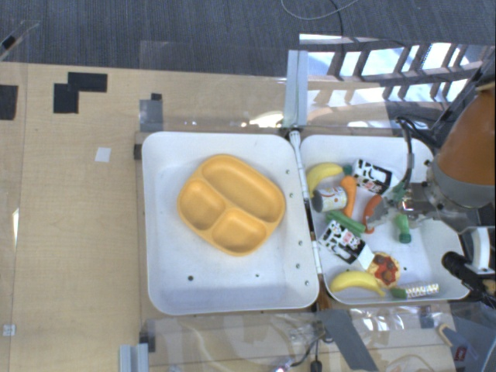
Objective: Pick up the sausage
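Far left: bare bench. Next: left bin, carrying a yellow divided plate. No part in this pick.

Right bin: crowded with toy food. Near its left wall, a yellow fruit above a small can. Just right of the can, an orange carrot, nearly upright in the view. Lower down, a black-and-white carton and a banana.

Sausage: near the middle of the right bin, just right of the carrot and below a second black-and-white carton. Appearance: short, reddish-orange rod with rounded ends, lying at a slant, darker than the carrot.

Handling, as a judgement: probably light, smooth and slightly yielding; likely to roll or slip out under an off-centre pinch. Take hold across the middle, squarely over the narrow width. Keep clear of the carrot on the left side.

Claw: just right of the sausage, above a green piece. Released or clenched: cannot tell. No sausage seen in its grip.
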`<state>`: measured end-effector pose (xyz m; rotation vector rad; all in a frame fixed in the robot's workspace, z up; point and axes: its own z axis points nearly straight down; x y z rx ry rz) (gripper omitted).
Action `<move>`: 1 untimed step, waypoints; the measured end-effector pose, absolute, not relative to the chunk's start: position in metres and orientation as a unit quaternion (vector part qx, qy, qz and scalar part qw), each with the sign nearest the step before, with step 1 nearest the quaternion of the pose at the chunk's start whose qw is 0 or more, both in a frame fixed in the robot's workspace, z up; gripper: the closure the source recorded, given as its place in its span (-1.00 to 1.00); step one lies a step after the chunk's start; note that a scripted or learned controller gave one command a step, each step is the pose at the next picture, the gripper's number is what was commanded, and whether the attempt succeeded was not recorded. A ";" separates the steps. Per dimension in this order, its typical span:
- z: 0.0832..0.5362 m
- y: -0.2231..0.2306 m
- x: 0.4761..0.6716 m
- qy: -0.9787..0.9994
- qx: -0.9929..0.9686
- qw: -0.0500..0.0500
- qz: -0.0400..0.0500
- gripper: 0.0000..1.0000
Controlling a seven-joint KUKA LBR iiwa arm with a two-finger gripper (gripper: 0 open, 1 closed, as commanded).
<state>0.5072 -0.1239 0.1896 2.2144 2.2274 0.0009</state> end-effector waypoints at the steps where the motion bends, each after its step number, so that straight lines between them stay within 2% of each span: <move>1: 0.243 -0.075 0.508 0.727 0.686 0.002 0.002 -1.00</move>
